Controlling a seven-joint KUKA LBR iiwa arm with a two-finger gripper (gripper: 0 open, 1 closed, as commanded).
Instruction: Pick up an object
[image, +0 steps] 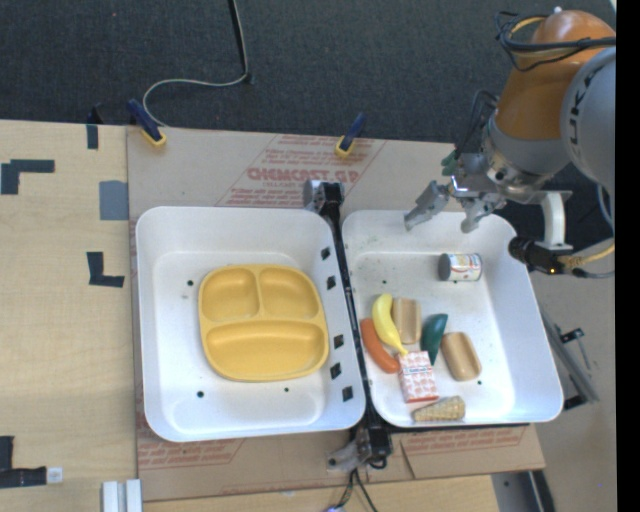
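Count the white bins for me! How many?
2. The left bin holds a yellow tray; the right bin beside it holds the toy food.

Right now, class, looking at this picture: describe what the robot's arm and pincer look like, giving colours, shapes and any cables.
The arm is rounded and bulky, grey, with an orange band above the wrist. Thin dark cables loop beside the orange part. Below it sits a silvery metal wrist block. The pincer has two slim grey metal fingers.
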